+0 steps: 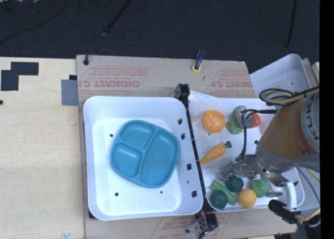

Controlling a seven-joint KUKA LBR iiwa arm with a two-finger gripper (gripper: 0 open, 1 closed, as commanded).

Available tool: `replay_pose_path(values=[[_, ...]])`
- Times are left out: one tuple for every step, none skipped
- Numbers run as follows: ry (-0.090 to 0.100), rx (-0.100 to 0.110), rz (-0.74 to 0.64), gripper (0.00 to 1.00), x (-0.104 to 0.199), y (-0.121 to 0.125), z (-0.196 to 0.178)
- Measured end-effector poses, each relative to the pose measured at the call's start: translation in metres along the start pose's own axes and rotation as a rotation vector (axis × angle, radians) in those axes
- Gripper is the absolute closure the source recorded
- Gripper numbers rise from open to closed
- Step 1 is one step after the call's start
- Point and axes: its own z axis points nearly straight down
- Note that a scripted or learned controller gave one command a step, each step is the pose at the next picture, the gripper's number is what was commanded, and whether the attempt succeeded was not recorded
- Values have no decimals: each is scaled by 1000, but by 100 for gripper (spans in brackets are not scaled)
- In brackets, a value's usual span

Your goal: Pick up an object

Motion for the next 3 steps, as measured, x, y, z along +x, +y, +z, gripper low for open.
replay_pose_path(values=[[0, -2, 7, 100, -1, 1, -11], [-3, -7, -5, 100, -1, 3, -74], [-3, -6, -5, 100, -3, 12, -121]])
